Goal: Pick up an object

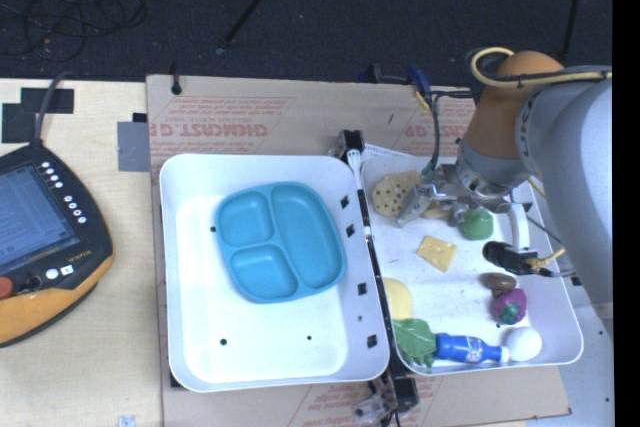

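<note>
Right now your arm (540, 125) is low in the right bin (560, 355), jaws near the cookie (392, 194) at its ten o'clock; whether they're wide or pinched, you cannot tell. Next: confirm a grasp, then lift

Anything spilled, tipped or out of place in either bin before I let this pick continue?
Nothing stands out. The blue divided tray lies flat in the left bin. The small items, such as the cheese wedge and blue bottle, all sit inside the right bin, where the end effector is low by the cracker.
</note>
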Tool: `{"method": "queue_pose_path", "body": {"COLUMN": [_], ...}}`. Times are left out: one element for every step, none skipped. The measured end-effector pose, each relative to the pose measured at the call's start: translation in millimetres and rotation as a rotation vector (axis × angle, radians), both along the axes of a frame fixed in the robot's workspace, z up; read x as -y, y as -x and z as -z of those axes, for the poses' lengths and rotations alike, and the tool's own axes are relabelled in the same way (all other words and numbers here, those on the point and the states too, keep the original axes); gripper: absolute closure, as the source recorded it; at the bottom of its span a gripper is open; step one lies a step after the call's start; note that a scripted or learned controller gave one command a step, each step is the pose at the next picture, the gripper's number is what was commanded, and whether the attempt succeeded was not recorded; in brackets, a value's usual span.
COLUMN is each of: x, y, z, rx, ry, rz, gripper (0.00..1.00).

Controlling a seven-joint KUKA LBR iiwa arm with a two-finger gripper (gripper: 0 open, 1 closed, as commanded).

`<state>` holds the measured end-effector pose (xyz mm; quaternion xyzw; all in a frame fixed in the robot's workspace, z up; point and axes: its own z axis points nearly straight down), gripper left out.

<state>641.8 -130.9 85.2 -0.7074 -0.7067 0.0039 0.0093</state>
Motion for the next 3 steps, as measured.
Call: {"method": "queue_pose_path", "body": {"x": [54.4, 81.0, 54.8], "y": [40.1, -0.4, 53.7], "z": [-2.1, 0.5, -1.8], "rx": [0.016, -0.001, 0.015], "ry": [0.004, 0.000, 0.006], "rz": [-0.002, -0.009, 0.002], "gripper": [0.00, 0.00, 0.00]}}
